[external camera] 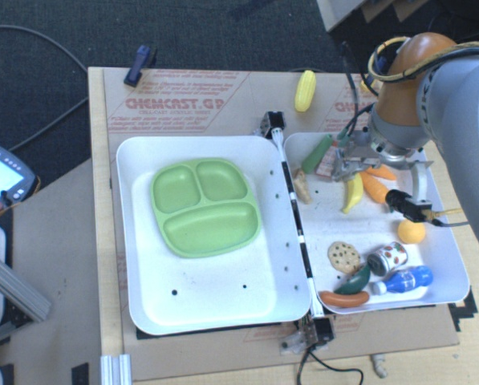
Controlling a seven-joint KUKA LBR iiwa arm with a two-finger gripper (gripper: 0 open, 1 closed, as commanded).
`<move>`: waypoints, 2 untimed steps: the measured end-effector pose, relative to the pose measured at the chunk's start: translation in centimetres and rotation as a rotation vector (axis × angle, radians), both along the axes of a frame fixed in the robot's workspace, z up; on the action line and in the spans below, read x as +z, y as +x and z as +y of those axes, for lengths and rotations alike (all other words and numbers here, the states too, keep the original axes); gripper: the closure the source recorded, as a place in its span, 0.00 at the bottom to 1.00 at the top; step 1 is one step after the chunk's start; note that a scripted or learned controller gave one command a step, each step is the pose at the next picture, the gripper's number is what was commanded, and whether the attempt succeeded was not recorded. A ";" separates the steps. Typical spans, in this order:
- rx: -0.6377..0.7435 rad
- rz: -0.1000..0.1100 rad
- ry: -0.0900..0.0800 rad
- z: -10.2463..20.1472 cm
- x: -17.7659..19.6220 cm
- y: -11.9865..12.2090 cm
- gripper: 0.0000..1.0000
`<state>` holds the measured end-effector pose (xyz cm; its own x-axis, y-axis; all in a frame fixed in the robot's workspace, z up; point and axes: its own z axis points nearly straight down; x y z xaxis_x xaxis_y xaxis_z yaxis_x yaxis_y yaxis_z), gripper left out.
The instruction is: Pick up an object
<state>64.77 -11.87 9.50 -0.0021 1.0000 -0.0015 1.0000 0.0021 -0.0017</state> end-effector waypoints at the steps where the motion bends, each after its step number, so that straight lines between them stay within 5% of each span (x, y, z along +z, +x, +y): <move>1: 0.000 0.001 0.001 0.0 0.0 0.0 0.00; 2: -0.001 -0.004 0.000 1.3 -1.0 1.9 0.00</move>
